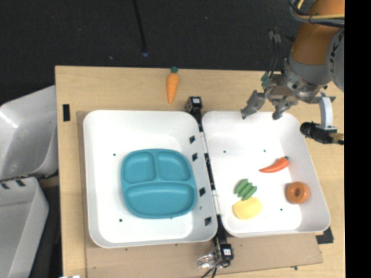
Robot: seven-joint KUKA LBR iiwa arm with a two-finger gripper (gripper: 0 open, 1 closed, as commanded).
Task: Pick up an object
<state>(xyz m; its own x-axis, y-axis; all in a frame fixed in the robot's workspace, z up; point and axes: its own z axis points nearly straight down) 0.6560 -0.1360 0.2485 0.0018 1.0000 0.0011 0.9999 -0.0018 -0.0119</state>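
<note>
Your end effector (262,110) is hanging released, its two fingers spread and holding nothing, at the upper right of the frame over the far rim of the right bin (232,133). The things you could pick are all sitting lower in that bin: a red chili pepper (274,165) right of center, a green vegetable (245,188) touching a yellow fruit (247,208) below it, and a brown doughnut (297,193) near the right wall. You are probably better off going for the pepper or the doughnut, since each is lying apart with bare floor around it. The left bin (101,155) is carrying a blue divided plate (157,183), and a carrot (172,85) is lying on the wooden desk (116,83) beyond the bins, against a dark background.
</note>
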